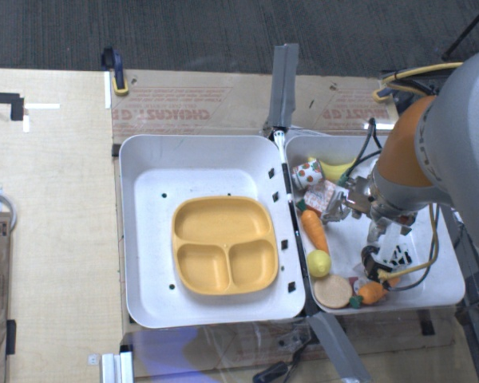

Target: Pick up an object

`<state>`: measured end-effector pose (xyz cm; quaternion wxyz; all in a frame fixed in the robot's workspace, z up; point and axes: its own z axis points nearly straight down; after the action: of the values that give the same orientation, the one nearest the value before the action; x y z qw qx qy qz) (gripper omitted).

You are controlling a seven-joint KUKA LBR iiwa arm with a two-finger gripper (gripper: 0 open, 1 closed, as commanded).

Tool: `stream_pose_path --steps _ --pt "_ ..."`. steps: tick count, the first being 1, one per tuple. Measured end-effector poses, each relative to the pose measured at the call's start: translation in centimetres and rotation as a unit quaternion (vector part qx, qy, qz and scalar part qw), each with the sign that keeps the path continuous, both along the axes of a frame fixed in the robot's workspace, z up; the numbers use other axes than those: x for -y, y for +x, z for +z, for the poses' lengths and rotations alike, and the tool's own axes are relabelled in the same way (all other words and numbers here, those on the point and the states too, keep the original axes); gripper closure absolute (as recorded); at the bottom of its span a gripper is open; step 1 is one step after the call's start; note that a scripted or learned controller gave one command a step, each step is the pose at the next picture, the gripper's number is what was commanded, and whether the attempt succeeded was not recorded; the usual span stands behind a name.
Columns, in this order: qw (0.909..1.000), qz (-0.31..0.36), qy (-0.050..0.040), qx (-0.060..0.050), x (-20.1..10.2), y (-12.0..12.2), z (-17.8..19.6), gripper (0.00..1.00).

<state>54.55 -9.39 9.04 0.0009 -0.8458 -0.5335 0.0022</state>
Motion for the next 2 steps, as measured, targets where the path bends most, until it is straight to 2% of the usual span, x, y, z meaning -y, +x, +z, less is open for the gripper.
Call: stream_pose_path --steps 1,2 --pt "0.9764 0.216 0.0002 0.001 2.2 -0.1 10.8 0.00" --pt "0.9877 0.156 -0.0001 0.001 -5.0 1.5 18.2 0.00"
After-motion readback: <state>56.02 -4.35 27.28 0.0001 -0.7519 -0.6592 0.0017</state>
